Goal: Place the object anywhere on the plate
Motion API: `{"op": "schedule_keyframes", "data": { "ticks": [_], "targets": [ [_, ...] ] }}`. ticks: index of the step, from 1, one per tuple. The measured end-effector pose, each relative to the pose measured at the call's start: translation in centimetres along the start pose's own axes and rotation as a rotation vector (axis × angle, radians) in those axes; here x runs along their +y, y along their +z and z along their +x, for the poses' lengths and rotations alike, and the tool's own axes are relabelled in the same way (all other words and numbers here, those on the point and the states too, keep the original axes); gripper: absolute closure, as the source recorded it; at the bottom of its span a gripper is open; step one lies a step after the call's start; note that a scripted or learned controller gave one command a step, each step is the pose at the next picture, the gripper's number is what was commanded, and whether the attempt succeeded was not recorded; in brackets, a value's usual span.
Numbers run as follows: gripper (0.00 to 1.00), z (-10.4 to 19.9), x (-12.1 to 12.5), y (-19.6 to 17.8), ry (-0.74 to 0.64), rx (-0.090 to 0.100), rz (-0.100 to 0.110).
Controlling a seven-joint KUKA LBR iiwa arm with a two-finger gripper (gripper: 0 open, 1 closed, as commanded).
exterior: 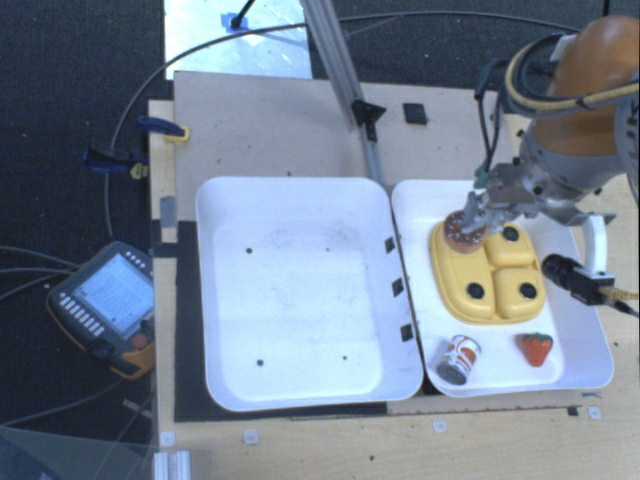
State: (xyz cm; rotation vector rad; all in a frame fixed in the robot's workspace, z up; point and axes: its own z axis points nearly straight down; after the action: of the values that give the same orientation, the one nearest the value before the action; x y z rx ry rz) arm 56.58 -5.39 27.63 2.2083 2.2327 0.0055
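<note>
The claw (478,215) is hovering over the yellow plate's (490,303) upper-left compartment, clamped on a round brown-and-pink object (461,234) touching that plate. A can (458,358) and a strawberry (536,348) are lying just below the plate.

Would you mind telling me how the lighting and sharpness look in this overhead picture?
Camera view: even, soft light; the left white bin shows hardly any shadow; glare on the pale sheet at top; the grey-and-orange arm's gripper over the yellow sectioned plate is slightly blurred; small red strawberry fairly sharp.
</note>
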Motion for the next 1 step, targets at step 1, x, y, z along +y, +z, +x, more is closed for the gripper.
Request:
{"op": "schedule_keyframes", "data": {
  "ticks": [1],
  "targets": [
    [1.00,4.77,1.64,-0.07,0.001,0.000,0.000]
  ]
}}
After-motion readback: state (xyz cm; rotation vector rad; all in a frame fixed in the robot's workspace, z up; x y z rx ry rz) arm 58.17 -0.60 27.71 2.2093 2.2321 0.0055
